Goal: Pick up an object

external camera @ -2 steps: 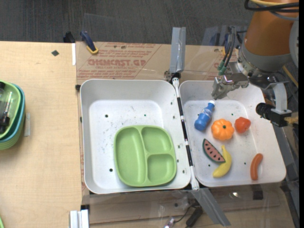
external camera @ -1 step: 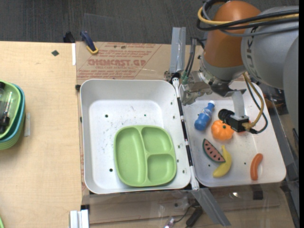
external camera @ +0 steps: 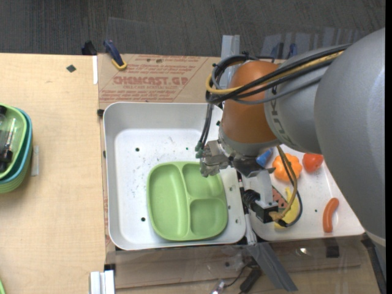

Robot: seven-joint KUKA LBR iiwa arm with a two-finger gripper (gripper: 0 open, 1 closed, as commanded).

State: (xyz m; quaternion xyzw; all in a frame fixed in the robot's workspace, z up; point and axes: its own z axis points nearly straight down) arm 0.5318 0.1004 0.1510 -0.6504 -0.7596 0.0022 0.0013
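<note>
Camera view, from above: the gripper [external camera: 210, 162] hangs over the left bin [external camera: 122, 133], at the upper right corner of a green divided plate [external camera: 187, 201] that lies flat on the bin floor. Its tips sit right at the plate's rim, but whether they are spread or pressed together cannot be told, and nothing can be seen between them. The plate reaches down and to the left of the gripper, filling the lower part of that bin. To the gripper's right, across the wall between the bins, the right bin [external camera: 343, 222] holds an orange toy [external camera: 288, 167], a small red piece [external camera: 313, 161], a red sausage shape [external camera: 330, 215], a yellow banana [external camera: 291, 211] and a blue piece [external camera: 264, 158] close under the arm [external camera: 343, 97]. Far to the left of the gripper, green bowls [external camera: 13, 149] stand stacked on the wooden surface [external camera: 55, 213].
</note>
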